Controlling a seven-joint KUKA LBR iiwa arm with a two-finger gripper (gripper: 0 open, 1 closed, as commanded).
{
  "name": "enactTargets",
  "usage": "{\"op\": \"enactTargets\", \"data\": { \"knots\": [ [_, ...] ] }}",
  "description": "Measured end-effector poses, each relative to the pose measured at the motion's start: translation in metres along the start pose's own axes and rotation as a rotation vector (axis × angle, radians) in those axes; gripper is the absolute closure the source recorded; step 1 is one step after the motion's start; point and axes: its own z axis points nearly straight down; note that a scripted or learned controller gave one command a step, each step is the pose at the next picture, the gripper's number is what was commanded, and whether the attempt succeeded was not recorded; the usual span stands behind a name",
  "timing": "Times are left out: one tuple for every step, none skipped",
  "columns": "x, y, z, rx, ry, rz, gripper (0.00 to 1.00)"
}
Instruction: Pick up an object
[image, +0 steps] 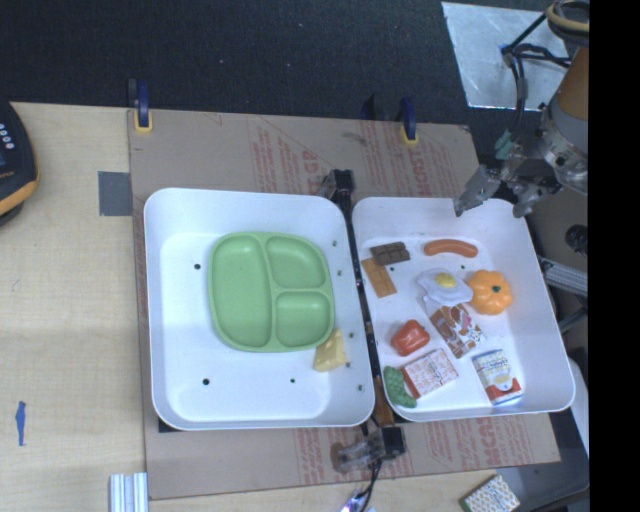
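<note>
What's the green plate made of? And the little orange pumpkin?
The green plate looks like moulded plastic: one even pale green, smooth, with rounded dividers and a soft sheen. The orange pumpkin also looks like plastic, probably toy food: bright uniform colour, smooth and slightly glossy.

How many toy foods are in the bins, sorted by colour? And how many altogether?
Orange: 2, the pumpkin and the sausage
Red: 1, the pepper
Brown: 2, the chocolate bar and the cracker
Yellow: 2, the cheese wedge and the fried egg
Green: 1, the leafy piece
Printed packets: 3
Total: 11
</note>
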Motion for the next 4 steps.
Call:
{"op": "enactTargets", "data": {
  "knots": [
    [-0.027, -0.023, 0.167, 0.015, 0.002, 0.002, 0.0],
    [-0.036, 0.043, 0.187, -0.008, -0.003, -0.003, 0.0],
    [-0.057, 0.005, 0.198, 0.002, -0.001, 0.002, 0.0],
    [-0.068, 0.042, 0.197, -0.003, 0.0, -0.002, 0.0]
  ]
}}
